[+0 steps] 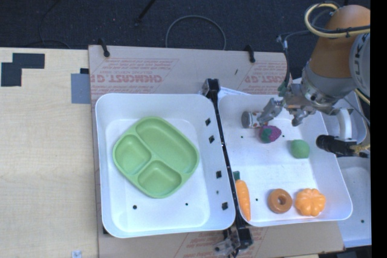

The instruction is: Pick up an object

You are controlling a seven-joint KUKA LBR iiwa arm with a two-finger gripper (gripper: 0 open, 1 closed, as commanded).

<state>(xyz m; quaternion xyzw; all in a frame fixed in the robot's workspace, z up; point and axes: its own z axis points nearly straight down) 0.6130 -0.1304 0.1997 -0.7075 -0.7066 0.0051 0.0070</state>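
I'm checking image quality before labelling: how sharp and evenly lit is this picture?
Camera view: soft throughout, lighting even, white bins bright but not blown out; the gripper looks slightly smeared over the purple toy; the green plate casts faint shadows.

Upside-down red print, seemingly "CHEMCRZT G.P", on cardboard sheet (158,74)

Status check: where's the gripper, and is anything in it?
Gripper low in right bin, just above purple toy; no grasp visible. Green ball, donut, pumpkin, carrot lying apart. Nothing blocking.
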